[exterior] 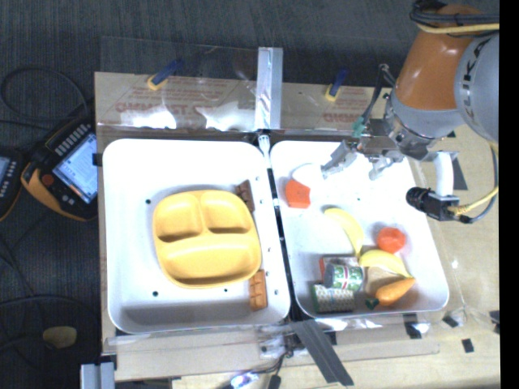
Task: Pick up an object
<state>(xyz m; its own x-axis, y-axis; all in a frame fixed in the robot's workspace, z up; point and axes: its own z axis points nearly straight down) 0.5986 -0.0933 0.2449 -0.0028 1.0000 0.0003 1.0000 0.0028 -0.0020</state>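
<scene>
The gripper (362,162) hangs with fingers spread and nothing between them over the bare upper part of the right bin (434,241), probably lining up on the orange block (298,193) lying just beside it.

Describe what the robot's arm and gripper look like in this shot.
The arm is grey with a broad orange band above the wrist and dark lettering on its shell. Its gripper is metallic grey with two slim jaws. A black cable loops beside it.
</scene>
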